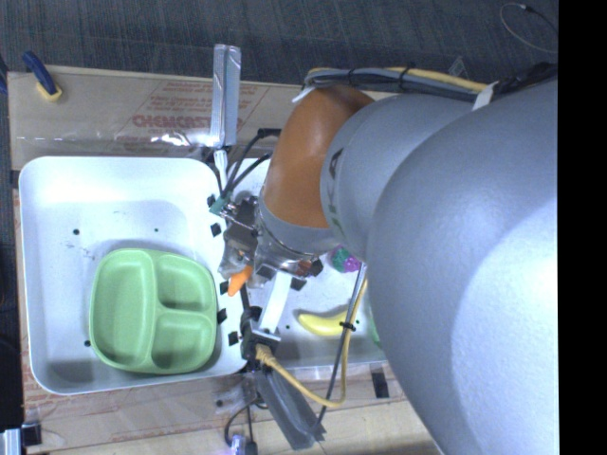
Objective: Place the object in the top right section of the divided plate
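A light green divided plate (152, 309) with three sections lies in the left white bin (57, 197), towards its front. My gripper (239, 265) hangs over the wall between the two bins, just right of the plate's upper right corner. A small orange object (237, 279) shows right at the gripper's tip; whether it is held cannot be made out. The arm's orange band and grey body cover most of the right bin.
A yellow banana-like piece (321, 323) lies in the right bin under the arm, with a purple object (347, 263) beside the wrist. A yellow cable (303, 391) loops along the bench's front edge. A metal bar (226, 93) stands behind the bins.
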